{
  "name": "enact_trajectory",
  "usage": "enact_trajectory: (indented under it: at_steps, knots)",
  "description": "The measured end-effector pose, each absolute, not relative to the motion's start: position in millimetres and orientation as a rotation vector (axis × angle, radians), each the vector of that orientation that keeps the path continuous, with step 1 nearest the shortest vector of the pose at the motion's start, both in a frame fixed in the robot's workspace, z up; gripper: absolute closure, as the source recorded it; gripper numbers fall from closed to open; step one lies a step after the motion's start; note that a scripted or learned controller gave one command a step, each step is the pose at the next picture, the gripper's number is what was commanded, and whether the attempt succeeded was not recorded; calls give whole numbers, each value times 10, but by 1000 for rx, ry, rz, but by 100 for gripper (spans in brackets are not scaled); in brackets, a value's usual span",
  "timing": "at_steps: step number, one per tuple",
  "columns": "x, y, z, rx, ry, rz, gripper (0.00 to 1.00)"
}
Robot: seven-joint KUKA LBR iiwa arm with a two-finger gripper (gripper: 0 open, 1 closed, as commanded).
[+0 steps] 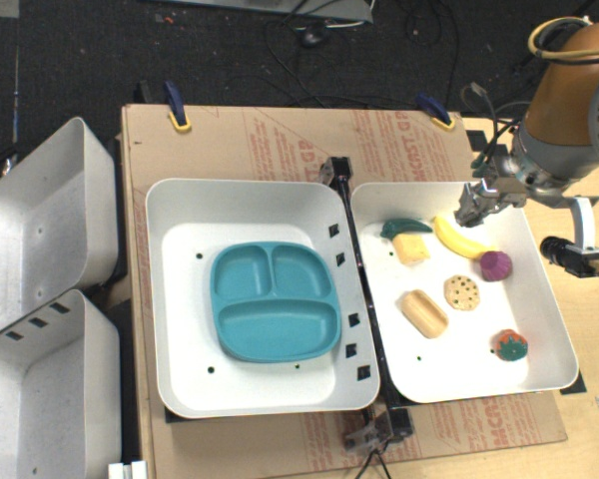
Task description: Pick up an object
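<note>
Two white bins [170, 267] are seen on a brown board [280, 138] printed with red letters, and a blue-green tray [276, 300] with three parts is seen in the left one. In the right bin [539, 317] a yellow banana [461, 239], a purple ball [495, 265], a tan cookie [462, 292] with dark dots, a pale tan roll [423, 313] and a yellow piece with a dark green top [409, 239] are found — plus a small thing coloured orange, red and green [511, 345]. The arm [569, 108] is coloured grey with an orange band — and two blue-and-yellow clips [178, 108] are seen at the board's far edge.
</note>
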State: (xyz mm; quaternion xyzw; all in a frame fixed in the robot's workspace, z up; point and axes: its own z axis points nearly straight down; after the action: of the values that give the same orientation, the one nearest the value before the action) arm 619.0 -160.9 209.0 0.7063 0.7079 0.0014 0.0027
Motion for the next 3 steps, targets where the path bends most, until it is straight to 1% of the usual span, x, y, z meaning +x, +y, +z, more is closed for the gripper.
enact_trajectory:
  at_steps: [1,2,3]
  knots:
    - [6124,-1009,2202,2213,2231,4,100]
    - [6177,-419,2259,2212,2231,3,100]
    - [6153,137,2369,2212,2231,4,100]
